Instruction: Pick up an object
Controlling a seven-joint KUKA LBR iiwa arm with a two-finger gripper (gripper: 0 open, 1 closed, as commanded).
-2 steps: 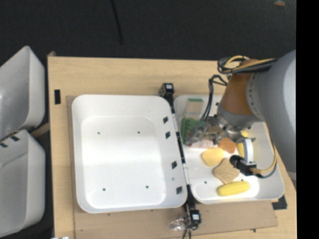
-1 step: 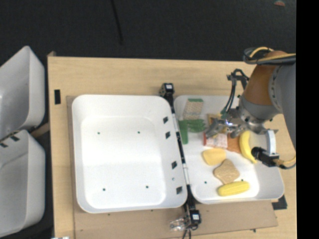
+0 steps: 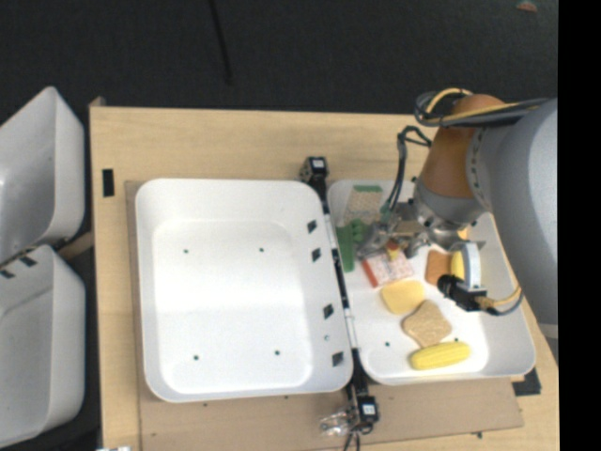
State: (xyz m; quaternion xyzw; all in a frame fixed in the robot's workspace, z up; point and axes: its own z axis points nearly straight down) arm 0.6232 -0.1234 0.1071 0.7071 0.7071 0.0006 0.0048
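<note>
Two white bins [image 3: 225, 195]; the right bin [image 3: 507, 355] holds three yellowish pieces [image 3: 403, 296].

Both bins [image 3: 225, 289] appear smooth, glossy white plastic. Tabletop [image 3: 235, 144] looks matt, pale wood. Tan sponge-like block [image 3: 427, 323] appears rough.

Grey arm [image 3: 512, 172] with orange band reaching into the right bin [image 3: 502, 355], tool [image 3: 390, 238] low over a green item [image 3: 349, 240] and what may be a red-and-white packet [image 3: 387, 269], yellow wedge [image 3: 402, 296], tan piece [image 3: 427, 324], yellow corn-like piece [image 3: 439, 355] nearby, left bin [image 3: 230, 289] beside it on the bench [image 3: 117, 346]
</note>
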